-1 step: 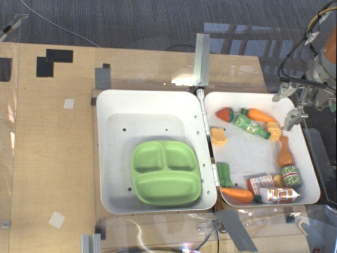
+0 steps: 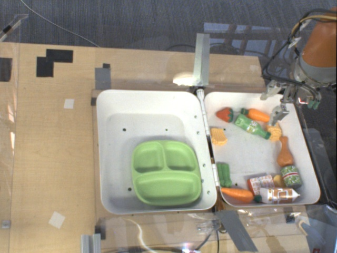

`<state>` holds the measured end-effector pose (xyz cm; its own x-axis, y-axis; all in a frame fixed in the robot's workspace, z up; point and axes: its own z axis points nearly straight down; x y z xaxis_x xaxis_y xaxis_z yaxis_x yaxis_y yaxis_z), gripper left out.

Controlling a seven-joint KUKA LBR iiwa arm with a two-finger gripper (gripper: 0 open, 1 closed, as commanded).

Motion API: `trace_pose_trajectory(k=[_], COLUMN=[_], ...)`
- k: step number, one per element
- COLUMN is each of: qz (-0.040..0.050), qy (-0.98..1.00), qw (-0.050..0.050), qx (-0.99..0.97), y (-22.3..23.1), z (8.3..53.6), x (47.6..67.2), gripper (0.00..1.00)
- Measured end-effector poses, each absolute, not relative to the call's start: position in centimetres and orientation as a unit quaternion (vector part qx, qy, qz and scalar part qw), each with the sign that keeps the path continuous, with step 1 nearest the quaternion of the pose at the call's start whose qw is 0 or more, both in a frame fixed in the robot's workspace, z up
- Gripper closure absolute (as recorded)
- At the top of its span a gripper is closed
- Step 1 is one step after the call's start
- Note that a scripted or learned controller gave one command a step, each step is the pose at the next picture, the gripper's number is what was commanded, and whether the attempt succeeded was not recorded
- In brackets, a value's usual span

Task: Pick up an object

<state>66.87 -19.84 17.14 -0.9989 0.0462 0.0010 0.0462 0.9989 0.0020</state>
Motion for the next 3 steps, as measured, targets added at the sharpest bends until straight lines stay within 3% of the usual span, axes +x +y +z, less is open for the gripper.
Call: trace_pose_trajectory(k=[1,3], qz=[0.0005,0.0010], qy=[-1.000,-1.000], qw=[-0.001,-0.006], qx=[-0.008,0.007], y=[-18.5,-15.6], z=[8.8,8.8], x=[66.8,62.5], gripper=[0.00,0.00])
